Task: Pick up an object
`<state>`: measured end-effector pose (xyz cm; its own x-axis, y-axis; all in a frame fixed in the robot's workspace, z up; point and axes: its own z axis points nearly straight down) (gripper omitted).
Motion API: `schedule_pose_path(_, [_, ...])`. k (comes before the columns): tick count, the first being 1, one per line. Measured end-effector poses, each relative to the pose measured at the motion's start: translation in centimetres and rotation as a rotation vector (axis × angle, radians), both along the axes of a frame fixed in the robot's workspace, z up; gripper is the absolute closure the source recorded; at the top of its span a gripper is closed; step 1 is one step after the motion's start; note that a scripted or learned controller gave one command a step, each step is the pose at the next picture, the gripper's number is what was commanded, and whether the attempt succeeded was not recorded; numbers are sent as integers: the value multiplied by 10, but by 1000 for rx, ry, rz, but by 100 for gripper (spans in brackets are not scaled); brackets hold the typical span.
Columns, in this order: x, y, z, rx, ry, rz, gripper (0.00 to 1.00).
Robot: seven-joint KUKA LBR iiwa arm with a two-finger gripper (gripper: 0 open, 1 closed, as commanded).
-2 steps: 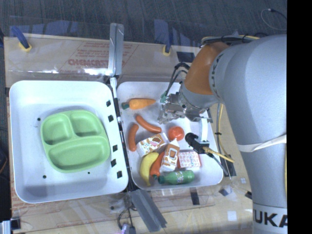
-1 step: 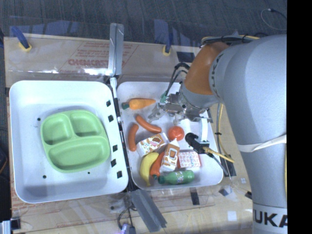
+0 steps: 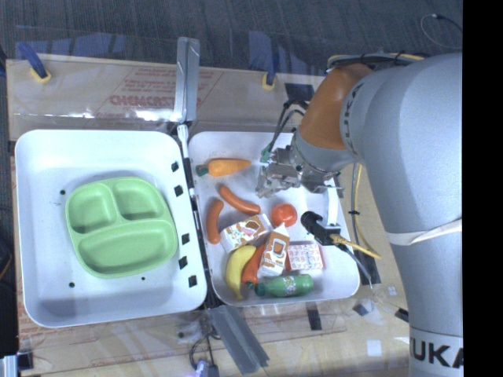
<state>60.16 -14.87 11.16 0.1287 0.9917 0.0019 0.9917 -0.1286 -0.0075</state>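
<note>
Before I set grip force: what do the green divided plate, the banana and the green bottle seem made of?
Green divided plate: likely moulded plastic, matte, uniform colour.
Banana: probably toy plastic, smooth even yellow.
Green bottle: looks like glossy plastic with a printed label; too small to be sure.

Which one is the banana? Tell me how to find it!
Look in the right bin, the one crowded with toy food, and go to its near left corner. The banana lies there, plain yellow and curved, beside the green bottle.
</note>
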Motion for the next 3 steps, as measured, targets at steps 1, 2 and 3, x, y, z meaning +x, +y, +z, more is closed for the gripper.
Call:
schedule_pose_path(1, [0,0,0,0,0,0,0])
schedule_pose_path(2, [54,41,-17,-7,0,0,0])
schedule_pose_path(3, [-7,55,-20,0,-3,314,0])
